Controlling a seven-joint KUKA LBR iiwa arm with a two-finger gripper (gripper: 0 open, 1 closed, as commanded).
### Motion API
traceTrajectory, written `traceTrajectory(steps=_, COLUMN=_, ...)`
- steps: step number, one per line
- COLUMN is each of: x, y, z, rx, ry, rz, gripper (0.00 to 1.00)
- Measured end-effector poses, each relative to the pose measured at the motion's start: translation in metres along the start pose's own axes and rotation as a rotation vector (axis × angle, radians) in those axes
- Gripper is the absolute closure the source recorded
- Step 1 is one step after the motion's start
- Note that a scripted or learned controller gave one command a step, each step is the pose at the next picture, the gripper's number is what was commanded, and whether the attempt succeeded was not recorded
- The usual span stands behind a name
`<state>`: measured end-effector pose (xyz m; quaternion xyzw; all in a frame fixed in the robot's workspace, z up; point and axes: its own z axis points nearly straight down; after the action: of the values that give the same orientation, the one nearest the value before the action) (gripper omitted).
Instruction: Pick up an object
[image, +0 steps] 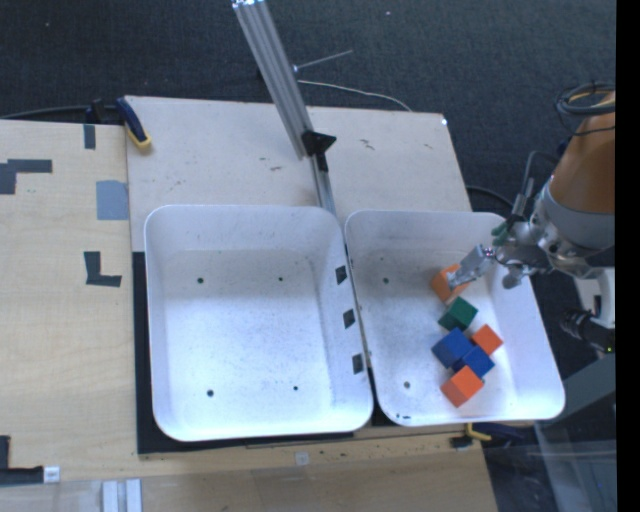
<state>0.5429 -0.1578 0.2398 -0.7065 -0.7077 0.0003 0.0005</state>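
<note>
The right bin (400, 250) holds several small blocks near its right wall. An orange block (442, 284) lies highest, with a green block (460, 314) just below it. Further down sit a blue block (452, 348), a second blue block (479, 363), an orange block (488, 339) and another orange block (462, 385). My gripper (467, 274) reaches in from the right and sits right beside the top orange block, touching or nearly touching its right side. That block rests low in the bin, and I cannot make out whether anything is gripped.
The left bin (240, 230) stands beside the right one, with a shared rim (350, 310) between them. A slanted metal rail (285, 90) runs down to the bins' top edge. A yellow and blue clamp (134, 124) lies on the bench at the upper left.
</note>
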Motion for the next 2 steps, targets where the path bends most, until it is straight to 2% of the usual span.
traceTrajectory(steps=1, x=-0.02, y=-0.003, z=0.123, rx=0.008, ry=0.001, rz=0.002, gripper=0.0)
traceTrajectory(steps=2, x=-0.052, y=0.076, z=0.147, rx=-0.005, ry=-0.002, rz=-0.001, gripper=0.0)
